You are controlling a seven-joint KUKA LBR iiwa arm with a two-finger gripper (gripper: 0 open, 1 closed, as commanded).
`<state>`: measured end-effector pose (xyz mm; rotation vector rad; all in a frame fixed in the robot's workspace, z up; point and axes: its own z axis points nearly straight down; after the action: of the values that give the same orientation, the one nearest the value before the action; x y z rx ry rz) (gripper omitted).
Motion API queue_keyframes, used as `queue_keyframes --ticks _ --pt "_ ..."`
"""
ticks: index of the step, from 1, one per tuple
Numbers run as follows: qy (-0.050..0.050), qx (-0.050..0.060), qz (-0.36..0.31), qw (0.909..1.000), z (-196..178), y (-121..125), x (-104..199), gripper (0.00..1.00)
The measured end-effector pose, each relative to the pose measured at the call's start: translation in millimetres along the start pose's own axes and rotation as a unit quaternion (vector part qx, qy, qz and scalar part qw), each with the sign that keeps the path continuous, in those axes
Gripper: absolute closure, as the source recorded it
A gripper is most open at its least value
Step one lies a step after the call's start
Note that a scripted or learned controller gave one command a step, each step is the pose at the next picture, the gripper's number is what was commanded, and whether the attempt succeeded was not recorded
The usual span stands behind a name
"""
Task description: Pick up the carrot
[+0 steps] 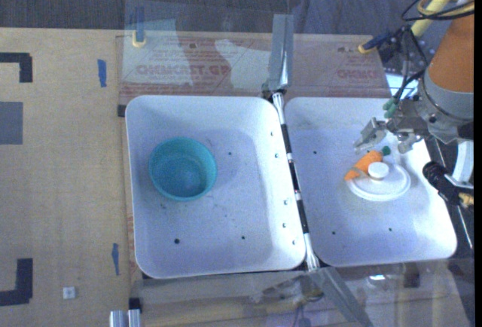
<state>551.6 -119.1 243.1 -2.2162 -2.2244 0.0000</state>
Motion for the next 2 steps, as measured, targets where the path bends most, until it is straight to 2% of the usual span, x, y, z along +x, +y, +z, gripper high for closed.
queue_keyframes --ticks 1,2 --pt "0.0 0.0 -0.034 0.9994 65 22 -39 0.0" --pt "-0.001 -0.003 -0.08 0.9968 150 37 -66 0.0"
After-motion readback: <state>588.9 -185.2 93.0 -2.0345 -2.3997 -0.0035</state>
